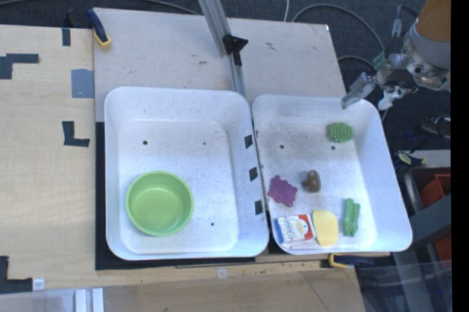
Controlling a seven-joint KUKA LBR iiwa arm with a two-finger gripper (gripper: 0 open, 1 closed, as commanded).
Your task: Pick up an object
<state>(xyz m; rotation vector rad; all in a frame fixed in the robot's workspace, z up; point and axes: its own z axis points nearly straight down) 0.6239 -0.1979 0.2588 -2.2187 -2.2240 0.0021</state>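
The gripper hangs over the right bin's far corner, near the green ball. I can't tell how the jaws stand.

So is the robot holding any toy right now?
No, nothing. The end effector hangs over the right bin's top corner, near the green ball, with no toy between its fingers.
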